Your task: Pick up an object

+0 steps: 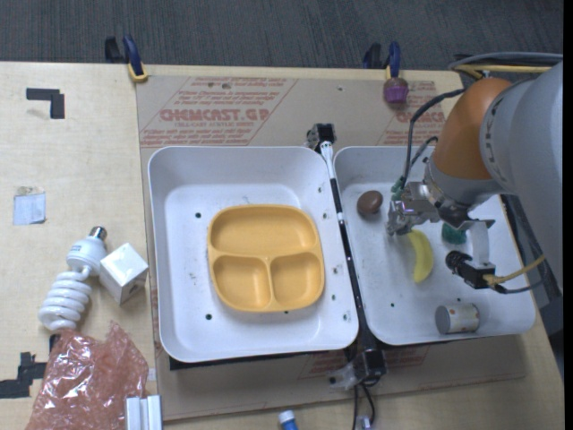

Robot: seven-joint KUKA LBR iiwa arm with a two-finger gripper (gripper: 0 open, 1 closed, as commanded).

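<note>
Seen from above, the counter (pixel 81 150) carries two shallow white bins side by side. The left bin (pixel 179 195) holds a yellow divided tray (pixel 266 258). In the right bin (pixel 394 312) the grey arm's pincer (pixel 400 218) hangs low, just above the top end of a yellow banana (pixel 421 256); whether it is released or clenched cannot be told. A brown round object (pixel 370 204) lies just left of the pincer, and a grey cylinder (pixel 457 318) lies near the bin's lower edge. Left of the bins rest a spiral light bulb (pixel 72 285), a small white box (pixel 124 272) and crumpled pink plastic (pixel 89 374).
</note>
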